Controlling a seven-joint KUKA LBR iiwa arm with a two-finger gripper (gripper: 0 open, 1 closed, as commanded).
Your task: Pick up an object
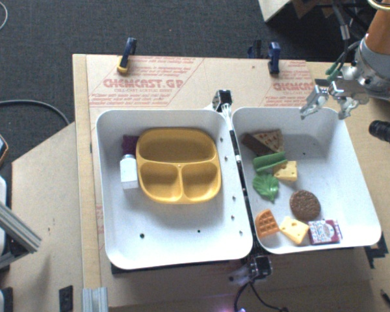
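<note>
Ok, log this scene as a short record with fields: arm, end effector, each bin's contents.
arm: reaches in from the view's right, above the right bin's far edge
end effector: fingers spread apart, nothing between them, above the right bin's far rim
left bin: yellow divided tray, small white bottle beside the tray's left edge, dark purple item behind the bottle
right bin: brown wedge, green bean pod, cheese piece, green leaf, brown round cookie, waffle, second cheese piece, red and white packet

Grey arm (379, 64) w/ orange band (385, 26) above wrist. Silver metal gripper (326, 110), two slim fingers. Green wiring near wrist.
</note>
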